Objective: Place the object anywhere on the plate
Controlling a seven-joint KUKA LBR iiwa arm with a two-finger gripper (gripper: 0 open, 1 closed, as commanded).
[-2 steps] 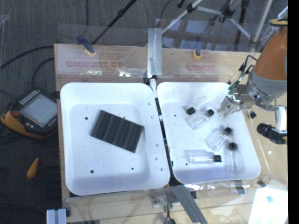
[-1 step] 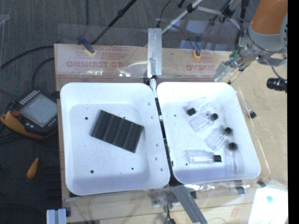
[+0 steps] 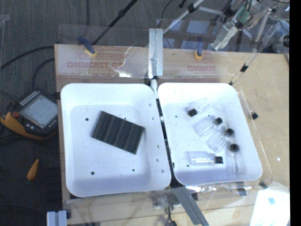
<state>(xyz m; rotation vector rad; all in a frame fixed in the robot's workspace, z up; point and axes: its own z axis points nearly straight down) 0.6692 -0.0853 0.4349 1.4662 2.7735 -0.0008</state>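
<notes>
Pick-and-place set-up at the outset of the approach step. The dark ribbed plate lies flat and slightly askew near the middle of the left bin. The candidate objects, five clear vials with black caps, lie scattered in the right bin, none yet on the plate. The lowest vial lies on its side, apart from the rest and near the front wall. The other four form a loose cluster running diagonally toward the right wall. The gripper appears as a blurred form high above the far right corner of the bench, well apart from both bins; whether it is open or closed cannot be told, and nothing is seen held in it. To do this step well, it seems best to choose the isolated lowest vial. The descent should centre across its short axis, so that the round glass body is closed on squarely rather than rolled aside. The clustered vials risk being nudged against one another. Transparent glass also offers little contrast, so a slow, vertical final descent is advisable. The carry must clear the ridge between the bins before release low over the plate's ribs.
</notes>
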